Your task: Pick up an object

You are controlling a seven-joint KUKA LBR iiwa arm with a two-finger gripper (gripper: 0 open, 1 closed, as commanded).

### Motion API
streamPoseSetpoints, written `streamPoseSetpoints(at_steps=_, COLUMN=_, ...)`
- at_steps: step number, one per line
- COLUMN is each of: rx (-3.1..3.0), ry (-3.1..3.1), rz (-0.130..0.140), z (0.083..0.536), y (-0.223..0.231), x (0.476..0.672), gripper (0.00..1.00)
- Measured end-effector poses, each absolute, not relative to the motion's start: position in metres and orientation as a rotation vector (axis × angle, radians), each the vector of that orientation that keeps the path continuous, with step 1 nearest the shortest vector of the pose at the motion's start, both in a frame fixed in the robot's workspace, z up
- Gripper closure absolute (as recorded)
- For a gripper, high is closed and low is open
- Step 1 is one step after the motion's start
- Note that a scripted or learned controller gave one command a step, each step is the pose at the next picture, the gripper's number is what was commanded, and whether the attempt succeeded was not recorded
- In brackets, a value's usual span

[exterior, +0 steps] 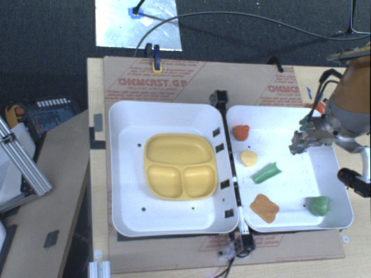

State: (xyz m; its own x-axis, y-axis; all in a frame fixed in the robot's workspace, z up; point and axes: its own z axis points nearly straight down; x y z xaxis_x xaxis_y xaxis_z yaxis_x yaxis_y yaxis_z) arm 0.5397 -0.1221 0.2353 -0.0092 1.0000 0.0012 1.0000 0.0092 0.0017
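The gripper (300, 142) hangs over the right bin (290, 117), near its right wall. Left of it lie the tomato (241, 132) and, just nearer, the lemon (248, 158). Nearer and left is the bean (266, 173), then the cookie (264, 208). Nearest, slightly right, sits the pepper (317, 205). Far left, the tray (177, 165) fills the left bin (127, 126).

bench (95, 172) w/ cardboard sheet (191, 77) on top; two white bins side by side on it: left bin (124, 172), right bin (333, 181).
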Motion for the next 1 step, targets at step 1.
streamPoseSetpoints(at_steps=1, rx=2.209, ry=2.232, rz=0.005, z=0.2289, y=-0.0624, x=0.5461, gripper=1.00)
